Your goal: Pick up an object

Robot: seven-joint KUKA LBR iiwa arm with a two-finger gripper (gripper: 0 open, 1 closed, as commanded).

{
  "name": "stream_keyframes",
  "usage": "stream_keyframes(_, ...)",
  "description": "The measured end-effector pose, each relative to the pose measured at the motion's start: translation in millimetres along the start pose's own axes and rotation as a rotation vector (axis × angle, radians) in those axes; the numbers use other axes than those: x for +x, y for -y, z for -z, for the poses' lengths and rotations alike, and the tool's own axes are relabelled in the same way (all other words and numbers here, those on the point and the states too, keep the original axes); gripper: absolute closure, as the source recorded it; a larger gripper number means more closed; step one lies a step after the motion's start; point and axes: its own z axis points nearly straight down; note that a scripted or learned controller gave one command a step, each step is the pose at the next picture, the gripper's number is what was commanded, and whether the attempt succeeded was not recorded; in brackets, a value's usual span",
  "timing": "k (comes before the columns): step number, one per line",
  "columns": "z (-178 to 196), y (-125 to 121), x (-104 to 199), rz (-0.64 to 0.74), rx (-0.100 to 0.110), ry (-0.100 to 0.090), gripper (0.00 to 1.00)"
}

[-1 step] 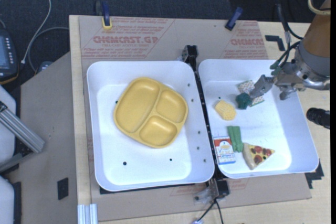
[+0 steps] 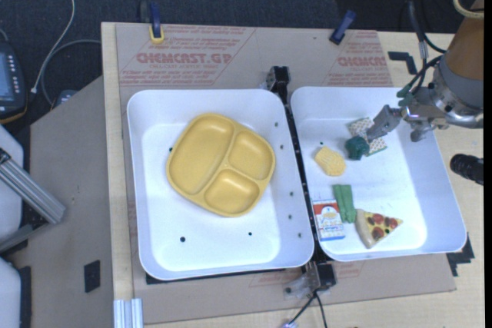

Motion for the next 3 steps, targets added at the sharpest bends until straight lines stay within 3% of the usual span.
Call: stream_keyframes(3, -161, 3, 1, -0.001, 0.006, -0.002, 0.00)
